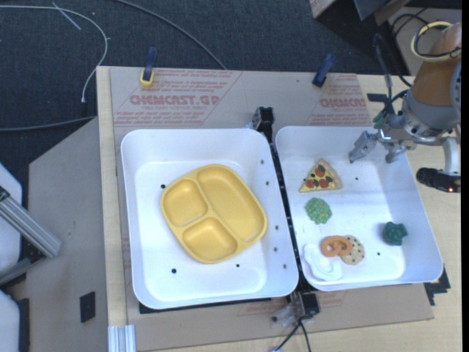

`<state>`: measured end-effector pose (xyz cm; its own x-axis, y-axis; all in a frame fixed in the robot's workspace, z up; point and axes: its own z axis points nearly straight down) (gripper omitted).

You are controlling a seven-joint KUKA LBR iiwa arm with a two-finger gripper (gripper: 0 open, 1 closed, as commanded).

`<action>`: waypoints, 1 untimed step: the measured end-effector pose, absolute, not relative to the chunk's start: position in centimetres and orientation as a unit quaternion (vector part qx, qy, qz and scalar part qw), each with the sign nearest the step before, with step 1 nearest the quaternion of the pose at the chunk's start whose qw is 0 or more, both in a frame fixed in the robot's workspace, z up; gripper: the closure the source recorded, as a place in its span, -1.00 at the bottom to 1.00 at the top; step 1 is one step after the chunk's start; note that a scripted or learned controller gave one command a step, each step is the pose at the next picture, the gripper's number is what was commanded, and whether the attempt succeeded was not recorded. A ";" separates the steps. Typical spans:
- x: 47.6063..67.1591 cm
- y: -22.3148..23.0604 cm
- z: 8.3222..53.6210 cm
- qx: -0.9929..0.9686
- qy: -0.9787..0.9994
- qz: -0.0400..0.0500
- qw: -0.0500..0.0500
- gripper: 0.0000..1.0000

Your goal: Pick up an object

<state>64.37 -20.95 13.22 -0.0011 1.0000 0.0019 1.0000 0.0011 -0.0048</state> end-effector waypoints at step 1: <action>64.4 -20.9 8.3 -0.706 -0.708 0.001 0.001 -1.00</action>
